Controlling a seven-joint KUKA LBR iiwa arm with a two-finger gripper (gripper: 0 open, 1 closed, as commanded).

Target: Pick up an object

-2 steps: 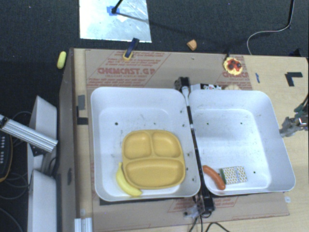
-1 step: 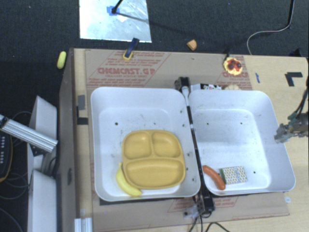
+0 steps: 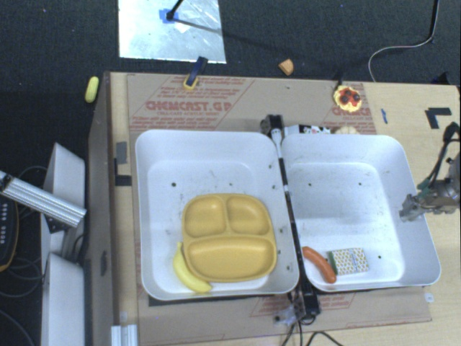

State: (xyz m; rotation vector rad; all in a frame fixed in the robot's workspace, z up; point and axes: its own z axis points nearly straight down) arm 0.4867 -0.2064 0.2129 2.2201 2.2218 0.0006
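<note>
Camera view: gripper (image 3: 420, 205) hangs at the right bin's (image 3: 389, 150) right rim with nothing visibly held, opening indiscernible, well apart from the hot dog (image 3: 319, 264) and sponge (image 3: 348, 261) lying near the front wall, likely pick candidates.

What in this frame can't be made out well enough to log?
- Pincer, camera view: small and blurred at the right bin's rim; its state is unclear.
- Arm: cut off by the right edge.
- Banana: partly hidden under the yellow plate.
- Patterned packet beside the sausage: too small to read.
</note>
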